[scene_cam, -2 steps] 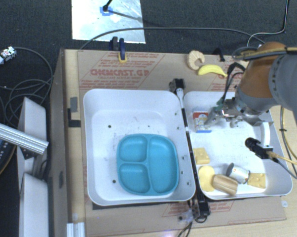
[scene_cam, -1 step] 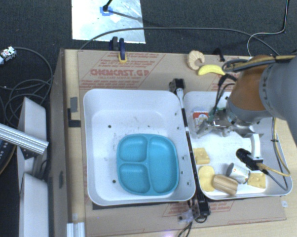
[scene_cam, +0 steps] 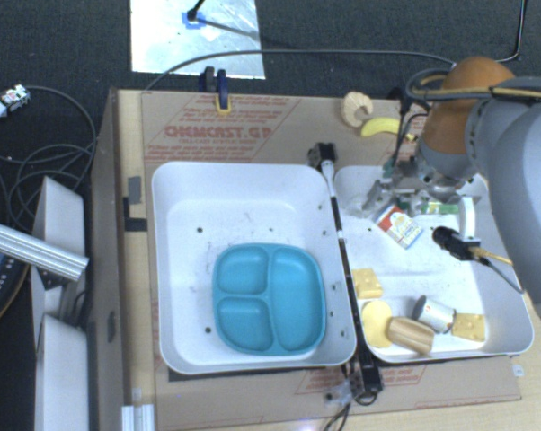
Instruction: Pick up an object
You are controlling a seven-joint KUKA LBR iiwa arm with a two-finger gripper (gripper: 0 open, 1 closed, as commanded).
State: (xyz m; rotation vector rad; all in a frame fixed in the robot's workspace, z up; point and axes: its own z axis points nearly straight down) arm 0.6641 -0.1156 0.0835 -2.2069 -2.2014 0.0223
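We find the gripper (scene_cam: 398, 196) low in the right bin's (scene_cam: 513, 326) far end, just above a small red-and-white packet (scene_cam: 402, 228), though we cannot tell its state, while the left bin (scene_cam: 176, 196) holds a blue divided plate (scene_cam: 269, 297).

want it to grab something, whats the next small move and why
Probably a short straight descent. The tool hangs at the far end of the right bin, just above the small red and white packet, with nothing seen between its fingers.
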